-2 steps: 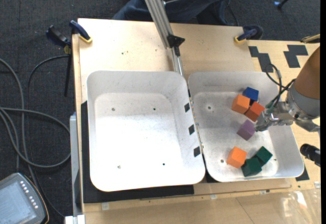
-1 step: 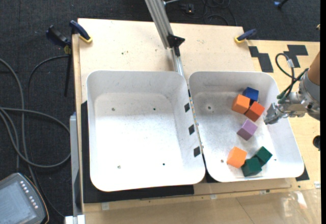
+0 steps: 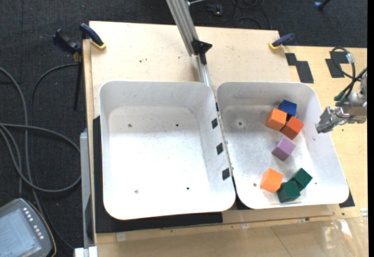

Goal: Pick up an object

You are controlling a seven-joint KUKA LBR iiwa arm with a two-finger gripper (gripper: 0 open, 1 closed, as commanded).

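Several small cubes lie in the right bin (image 3: 248, 145). A blue cube (image 3: 288, 107), an orange cube (image 3: 276, 118) and a red-orange cube (image 3: 293, 127) cluster near its far right corner. A purple cube (image 3: 284, 148) sits just below them. Near the front edge lie another orange cube (image 3: 271, 180) and two dark green cubes (image 3: 302, 177) (image 3: 289, 192), close together. My gripper (image 3: 325, 124) hangs at the bin's right rim, right of the red-orange cube and apart from it, with nothing seen in it.
The left bin (image 3: 158, 150) adjoins the right one along a shared wall. A slanted metal pole (image 3: 178, 7) comes down to the bins' far junction. Clamps (image 3: 93, 37) (image 3: 281, 41) grip the board's far corners. Cables (image 3: 35, 133) lie on the floor at the left.
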